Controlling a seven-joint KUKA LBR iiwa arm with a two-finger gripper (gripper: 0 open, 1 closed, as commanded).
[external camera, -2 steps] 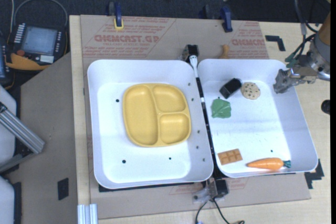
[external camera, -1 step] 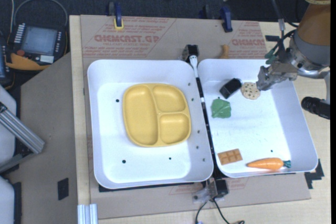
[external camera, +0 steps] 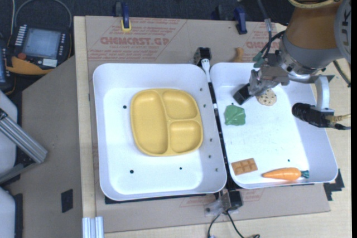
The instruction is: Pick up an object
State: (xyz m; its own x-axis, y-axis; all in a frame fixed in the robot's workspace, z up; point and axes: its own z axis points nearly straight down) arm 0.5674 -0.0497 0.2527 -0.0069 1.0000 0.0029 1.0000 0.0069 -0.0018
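Pick isn't done from what you can see: gripper (external camera: 257, 86) hangs low in the right bin (external camera: 318, 145) beside the cookie (external camera: 268, 98), grip state unreadable, and green leaf (external camera: 235, 115), cracker (external camera: 244, 166) and carrot (external camera: 283, 174) all lie on the floor.

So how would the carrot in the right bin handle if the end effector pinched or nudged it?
The carrot looks rounded and tapered, so a nudge would probably roll or swing it. Its smooth, glossy skin suggests stiff plastic, likely light. It lies close to the bin wall, which may crowd a grasp.
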